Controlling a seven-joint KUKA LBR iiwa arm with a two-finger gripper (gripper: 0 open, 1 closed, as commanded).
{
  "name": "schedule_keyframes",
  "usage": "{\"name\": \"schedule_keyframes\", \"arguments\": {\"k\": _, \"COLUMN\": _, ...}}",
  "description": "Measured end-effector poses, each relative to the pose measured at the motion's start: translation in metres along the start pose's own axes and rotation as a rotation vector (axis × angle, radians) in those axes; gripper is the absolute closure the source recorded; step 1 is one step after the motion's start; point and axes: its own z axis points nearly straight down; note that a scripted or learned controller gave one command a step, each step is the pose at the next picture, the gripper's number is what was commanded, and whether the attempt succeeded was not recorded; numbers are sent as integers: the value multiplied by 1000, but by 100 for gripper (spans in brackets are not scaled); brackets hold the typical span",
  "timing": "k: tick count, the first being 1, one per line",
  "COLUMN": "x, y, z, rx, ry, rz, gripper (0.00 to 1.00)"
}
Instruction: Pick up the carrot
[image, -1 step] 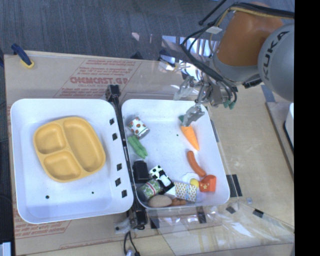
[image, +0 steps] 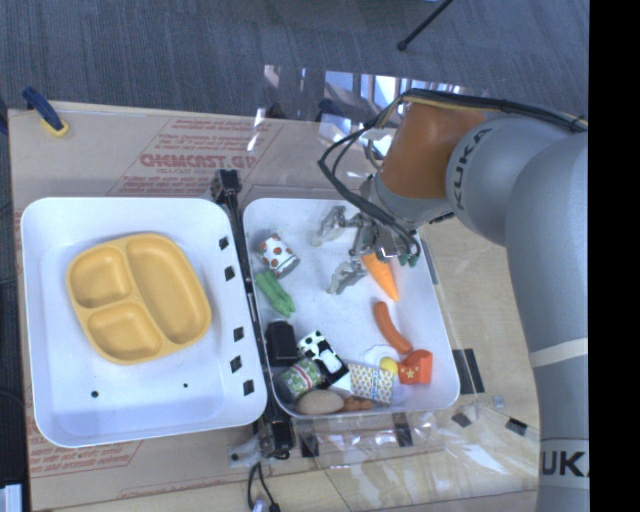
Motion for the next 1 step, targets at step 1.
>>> {"name": "schedule_keyframes", "arguments": {"k": 1, "x": -4, "y": 2, "z": -15, "rx": 4, "ry": -8, "rz": -9, "gripper": 100}}
